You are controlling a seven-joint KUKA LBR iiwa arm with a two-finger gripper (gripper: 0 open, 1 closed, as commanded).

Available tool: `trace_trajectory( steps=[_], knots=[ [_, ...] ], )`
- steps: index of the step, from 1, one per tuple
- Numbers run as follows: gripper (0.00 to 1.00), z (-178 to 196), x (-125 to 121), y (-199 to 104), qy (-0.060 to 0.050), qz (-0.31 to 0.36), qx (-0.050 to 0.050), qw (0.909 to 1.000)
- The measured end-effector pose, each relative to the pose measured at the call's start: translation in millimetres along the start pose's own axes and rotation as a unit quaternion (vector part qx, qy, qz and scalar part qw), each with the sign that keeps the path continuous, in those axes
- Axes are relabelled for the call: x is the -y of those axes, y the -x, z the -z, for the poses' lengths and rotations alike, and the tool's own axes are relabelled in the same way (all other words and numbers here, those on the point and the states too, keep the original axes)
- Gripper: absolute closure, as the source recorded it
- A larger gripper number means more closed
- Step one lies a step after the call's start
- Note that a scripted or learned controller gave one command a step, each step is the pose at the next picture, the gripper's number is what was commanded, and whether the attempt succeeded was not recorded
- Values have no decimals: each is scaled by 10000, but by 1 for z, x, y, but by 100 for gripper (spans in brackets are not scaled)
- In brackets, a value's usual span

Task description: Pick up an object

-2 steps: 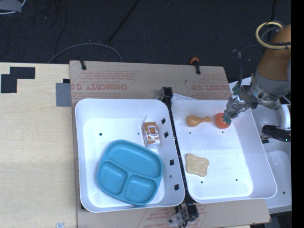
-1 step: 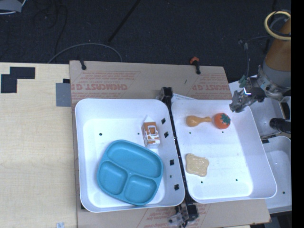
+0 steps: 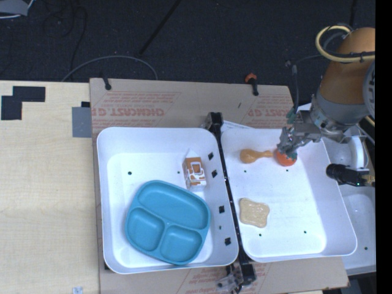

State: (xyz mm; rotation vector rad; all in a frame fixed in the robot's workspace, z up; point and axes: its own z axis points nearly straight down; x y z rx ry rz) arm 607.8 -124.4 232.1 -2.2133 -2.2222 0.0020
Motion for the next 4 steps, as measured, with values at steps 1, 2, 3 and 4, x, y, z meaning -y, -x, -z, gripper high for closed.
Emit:
trace_trajectory(
  steps=[1,2,3,4],
  knots=[
    [100,8,14,-56,4,2,-2,10000],
    [100,12,30,-99,0,2,1,10000],
    [100,16,41,-154,-3,8,0,10000],
    [100,5,62,-213,-11,9,6,10000]
  ],
)
